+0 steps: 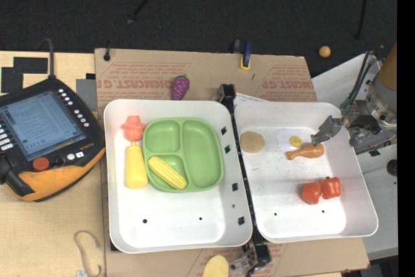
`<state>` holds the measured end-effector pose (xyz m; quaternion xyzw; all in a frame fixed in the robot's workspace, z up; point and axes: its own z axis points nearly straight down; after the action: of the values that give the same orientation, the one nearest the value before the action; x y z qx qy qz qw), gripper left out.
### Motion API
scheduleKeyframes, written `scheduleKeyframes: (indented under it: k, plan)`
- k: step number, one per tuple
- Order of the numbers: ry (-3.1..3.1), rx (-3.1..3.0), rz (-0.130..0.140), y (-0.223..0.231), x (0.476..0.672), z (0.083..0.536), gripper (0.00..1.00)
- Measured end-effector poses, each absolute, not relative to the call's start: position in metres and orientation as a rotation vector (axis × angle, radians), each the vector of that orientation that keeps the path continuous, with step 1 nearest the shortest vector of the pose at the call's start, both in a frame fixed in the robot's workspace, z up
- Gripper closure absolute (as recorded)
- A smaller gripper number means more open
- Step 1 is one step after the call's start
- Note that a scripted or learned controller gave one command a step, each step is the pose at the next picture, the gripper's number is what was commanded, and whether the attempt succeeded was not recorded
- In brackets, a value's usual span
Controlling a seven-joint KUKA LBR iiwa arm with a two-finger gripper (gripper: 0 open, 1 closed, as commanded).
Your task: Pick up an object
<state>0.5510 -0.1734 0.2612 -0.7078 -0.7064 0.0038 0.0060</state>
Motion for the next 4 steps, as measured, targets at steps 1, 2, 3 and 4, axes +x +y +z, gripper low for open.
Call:
scheduleKeyframes:
  k: [1,2,3,4]
  plan:
    - [-2.220,-2.220,0.002,-0.174,0.553,0.268,0.00]
    - [-2.219,-2.216,0.005,-0.167,0.556,0.205,0.00]
    - [-2.218,-2.217,0.005,-0.169,0.554,0.161,0.00]
    - [-2.218,-2.216,0.004,-0.165,0.559,0.116,0.00]
